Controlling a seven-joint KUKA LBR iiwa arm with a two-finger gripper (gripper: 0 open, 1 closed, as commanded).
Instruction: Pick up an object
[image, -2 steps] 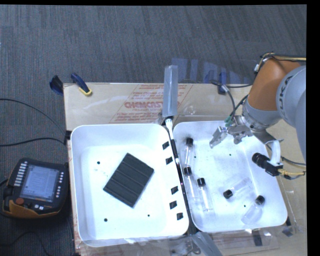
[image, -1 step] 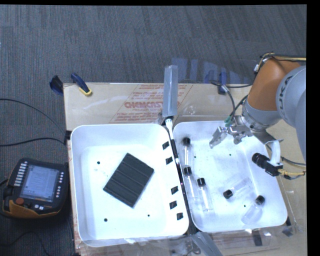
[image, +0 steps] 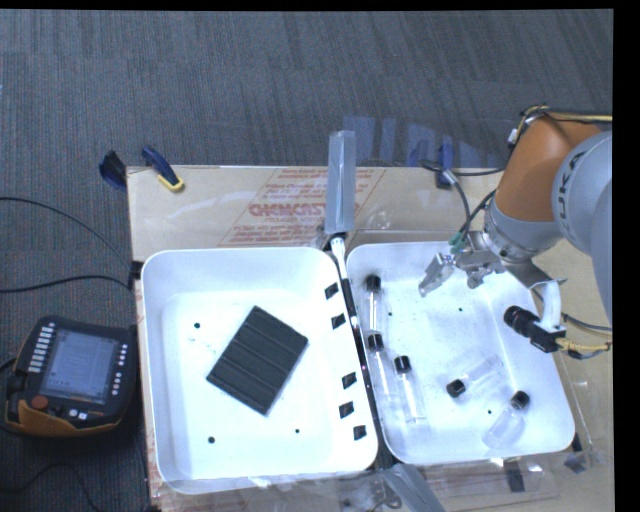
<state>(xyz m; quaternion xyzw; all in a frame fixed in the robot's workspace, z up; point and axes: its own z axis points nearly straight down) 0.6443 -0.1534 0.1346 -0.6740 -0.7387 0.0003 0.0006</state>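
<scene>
- Tool (image: 440, 272) hangs over far part of right bin (image: 560, 400), fingers spread, nothing between them.
- Nearest target: clear vial (image: 373, 300) with black cap, left of tool by the bin's left wall. More vials lie nearer: one (image: 404, 385) mid-bin, one (image: 472, 378) to its right, one (image: 508, 420) at near right.
- All vials transparent, hard to see on white.
- Left bin (image: 160, 300) holds a ribbed black flat block (image: 258, 359), well apart from tool.
- Teach pendant (image: 70, 375) sits on the floor far left.
</scene>
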